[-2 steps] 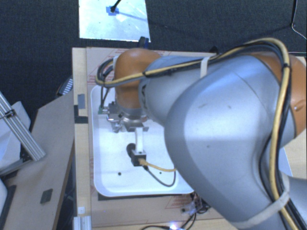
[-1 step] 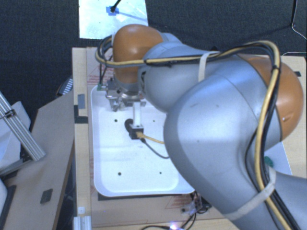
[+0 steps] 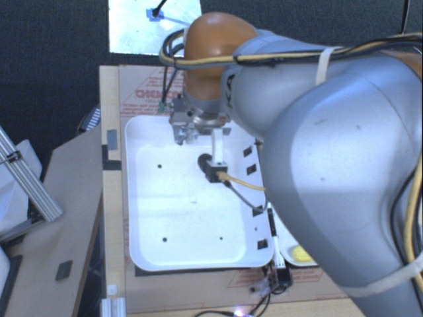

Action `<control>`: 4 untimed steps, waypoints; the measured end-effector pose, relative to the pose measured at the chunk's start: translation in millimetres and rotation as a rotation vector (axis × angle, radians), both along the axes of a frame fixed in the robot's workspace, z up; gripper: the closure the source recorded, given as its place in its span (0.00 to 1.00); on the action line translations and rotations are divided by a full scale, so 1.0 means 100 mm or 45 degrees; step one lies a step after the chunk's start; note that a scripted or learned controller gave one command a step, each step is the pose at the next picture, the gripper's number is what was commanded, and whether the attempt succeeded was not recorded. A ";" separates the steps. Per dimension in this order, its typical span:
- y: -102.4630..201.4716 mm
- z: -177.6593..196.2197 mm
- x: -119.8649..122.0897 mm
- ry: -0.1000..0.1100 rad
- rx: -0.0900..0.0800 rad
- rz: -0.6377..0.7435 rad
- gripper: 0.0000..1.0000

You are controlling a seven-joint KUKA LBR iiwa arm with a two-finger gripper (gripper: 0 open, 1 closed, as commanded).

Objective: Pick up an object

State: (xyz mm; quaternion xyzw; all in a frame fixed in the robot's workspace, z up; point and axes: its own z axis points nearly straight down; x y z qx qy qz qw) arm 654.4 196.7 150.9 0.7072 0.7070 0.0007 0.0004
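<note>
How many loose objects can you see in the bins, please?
1: a yellow object in the near corner of the right bin. The arm covers most of it, so more may be hidden.

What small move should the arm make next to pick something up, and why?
Likely, shift the gripper from the far edge of the left bin toward the right bin. Under the gripper I see only bare white floor, while a yellow object peeks out beside the arm at the right bin's near end; it is the one graspable thing I can make out.
</note>
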 end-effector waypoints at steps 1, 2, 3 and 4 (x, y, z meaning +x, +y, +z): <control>0.39 -0.67 0.15 -0.003 0.002 0.008 1.00; 0.30 -0.15 -0.13 0.003 0.000 0.000 1.00; 0.37 -0.69 -0.20 0.005 -0.002 0.004 1.00; 0.38 -0.65 0.16 -0.004 0.002 0.006 1.00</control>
